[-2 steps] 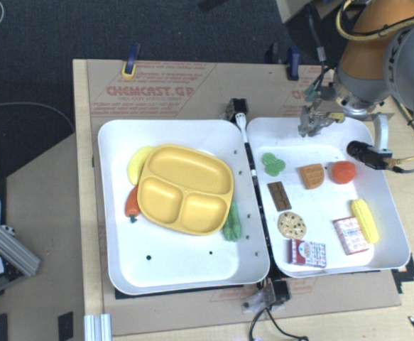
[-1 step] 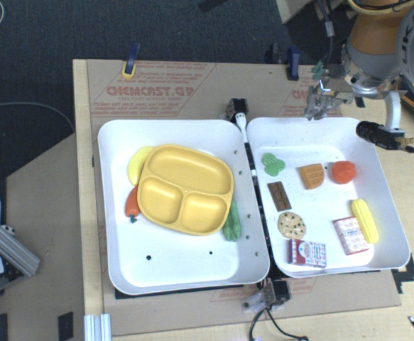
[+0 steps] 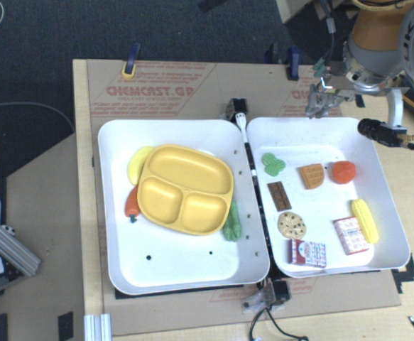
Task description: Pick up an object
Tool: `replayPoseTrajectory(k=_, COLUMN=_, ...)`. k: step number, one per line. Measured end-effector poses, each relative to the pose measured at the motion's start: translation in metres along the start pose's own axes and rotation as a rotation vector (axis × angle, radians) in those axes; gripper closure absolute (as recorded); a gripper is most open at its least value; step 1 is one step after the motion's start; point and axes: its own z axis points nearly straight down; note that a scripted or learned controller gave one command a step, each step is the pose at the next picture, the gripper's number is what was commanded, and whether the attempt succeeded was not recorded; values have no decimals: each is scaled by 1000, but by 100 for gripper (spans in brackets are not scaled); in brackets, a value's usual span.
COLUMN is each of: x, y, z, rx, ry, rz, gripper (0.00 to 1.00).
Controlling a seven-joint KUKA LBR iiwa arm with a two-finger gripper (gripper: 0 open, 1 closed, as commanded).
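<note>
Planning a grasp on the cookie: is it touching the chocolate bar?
Apart. The camera view shows a thin strip of white bin floor between the cookie and the chocolate bar.

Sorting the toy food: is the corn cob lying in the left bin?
No, the yellow corn cob lies in the right bin, near its right wall.

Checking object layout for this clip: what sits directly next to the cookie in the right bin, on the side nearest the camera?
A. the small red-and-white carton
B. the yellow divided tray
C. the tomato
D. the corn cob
A: the small red-and-white carton lies just below the cookie in the right bin.
</note>
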Motion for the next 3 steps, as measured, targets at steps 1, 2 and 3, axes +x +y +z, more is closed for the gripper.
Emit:
replayPoseTrajectory(k=1, x=27, y=-42, z=-8, rx=7, ry=2, rz=-1, gripper=100)
replayPoseTrajectory(k=2, x=67, y=-74, z=10, rx=9, ry=4, rz=-2, gripper=100)
replayPoseTrajectory(k=3, x=60, y=-89, z=1, rx=7, ry=2, rz=2, gripper=100)
